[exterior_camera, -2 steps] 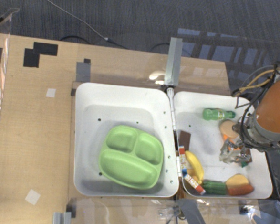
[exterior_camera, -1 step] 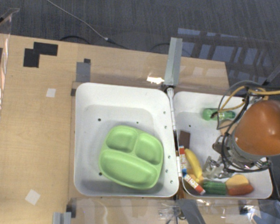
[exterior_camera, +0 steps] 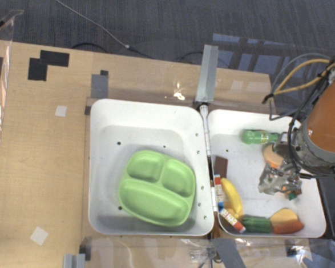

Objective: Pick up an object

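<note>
My gripper (exterior_camera: pixel 278 183) hangs low over the right bin (exterior_camera: pixel 321 227), near its right middle, under the grey wrist with the orange band. A small teal piece (exterior_camera: pixel 292 195) shows at its lower right edge; whether it is held I cannot tell. Just above the gripper lies a tan round object (exterior_camera: pixel 273 156), partly hidden by the wrist. A green bottle (exterior_camera: pixel 257 137) lies on its side at the back of the bin. A yellow banana (exterior_camera: pixel 232 196) lies by the left wall. A dark green vegetable (exterior_camera: pixel 255 224) and an orange-red fruit (exterior_camera: pixel 286 221) lie along the front.
The left bin (exterior_camera: pixel 103 155) holds a light green divided plate (exterior_camera: pixel 157 187). A small red, white and blue item (exterior_camera: pixel 231 218) lies at the right bin's front left corner, and a brown piece (exterior_camera: pixel 220 166) by the divider. Yellow and black cables (exterior_camera: pixel 300 77) loop above the arm.
</note>
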`<control>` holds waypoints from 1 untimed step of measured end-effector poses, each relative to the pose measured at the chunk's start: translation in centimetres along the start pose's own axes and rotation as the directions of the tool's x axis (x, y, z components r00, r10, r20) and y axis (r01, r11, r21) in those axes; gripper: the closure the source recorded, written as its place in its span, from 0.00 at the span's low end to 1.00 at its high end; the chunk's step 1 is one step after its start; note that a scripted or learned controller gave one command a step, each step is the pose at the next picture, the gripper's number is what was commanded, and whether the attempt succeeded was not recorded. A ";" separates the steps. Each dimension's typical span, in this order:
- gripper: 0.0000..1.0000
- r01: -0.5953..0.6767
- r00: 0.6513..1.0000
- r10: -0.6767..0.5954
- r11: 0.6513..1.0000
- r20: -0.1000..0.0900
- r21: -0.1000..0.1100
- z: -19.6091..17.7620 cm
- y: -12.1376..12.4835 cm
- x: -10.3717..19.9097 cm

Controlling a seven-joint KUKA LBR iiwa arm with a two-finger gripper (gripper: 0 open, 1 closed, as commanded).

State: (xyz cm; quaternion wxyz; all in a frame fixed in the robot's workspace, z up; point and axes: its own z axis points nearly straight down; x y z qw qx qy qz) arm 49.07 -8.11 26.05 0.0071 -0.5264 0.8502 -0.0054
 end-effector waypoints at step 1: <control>1.00 -0.240 0.971 0.240 0.971 -0.002 -0.007 -3.9 -7.7 -4.7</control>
